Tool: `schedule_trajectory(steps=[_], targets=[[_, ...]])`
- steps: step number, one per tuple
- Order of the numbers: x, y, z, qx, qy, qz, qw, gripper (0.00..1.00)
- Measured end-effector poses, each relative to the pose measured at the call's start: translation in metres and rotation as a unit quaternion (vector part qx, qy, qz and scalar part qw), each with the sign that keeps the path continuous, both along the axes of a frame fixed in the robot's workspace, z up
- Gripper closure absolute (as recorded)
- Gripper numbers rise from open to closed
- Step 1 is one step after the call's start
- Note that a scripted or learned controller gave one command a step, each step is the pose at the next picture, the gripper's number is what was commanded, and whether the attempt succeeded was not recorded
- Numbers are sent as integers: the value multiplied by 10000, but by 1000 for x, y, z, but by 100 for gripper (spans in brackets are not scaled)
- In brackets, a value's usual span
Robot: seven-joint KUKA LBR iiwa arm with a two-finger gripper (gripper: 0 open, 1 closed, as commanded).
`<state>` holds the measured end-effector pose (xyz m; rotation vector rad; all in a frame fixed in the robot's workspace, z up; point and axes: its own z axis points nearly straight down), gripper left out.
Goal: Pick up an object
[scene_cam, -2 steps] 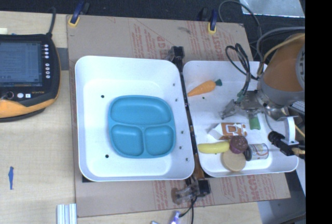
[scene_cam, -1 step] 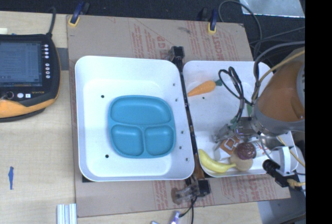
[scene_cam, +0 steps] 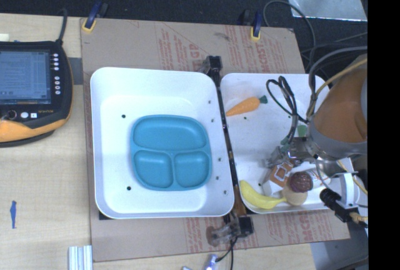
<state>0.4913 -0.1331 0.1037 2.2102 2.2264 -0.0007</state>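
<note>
Cardboard-topped table (scene_cam: 187, 44), two white bins. Hand (scene_cam: 289, 159) low in right bin (scene_cam: 250, 84), over clutter near cupcake (scene_cam: 299, 185) and banana (scene_cam: 259, 198); grip state unclear. Carrot (scene_cam: 242, 106) well apart, isolated. Better to target that one; fewer neighbours to snag.

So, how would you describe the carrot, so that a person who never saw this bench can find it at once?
Look at the right white bin of the two on the bench. The carrot lies near its upper left corner, close to the wall shared with the left bin. It is orange and tapered with a small green top, and it lies alone, apart from the yellow banana at the bin's lower edge.
</note>
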Motion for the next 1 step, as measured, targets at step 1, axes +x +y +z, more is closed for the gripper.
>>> schedule_trajectory(steps=[1], targets=[[26,84,88,23,20,-9,10000,100]])
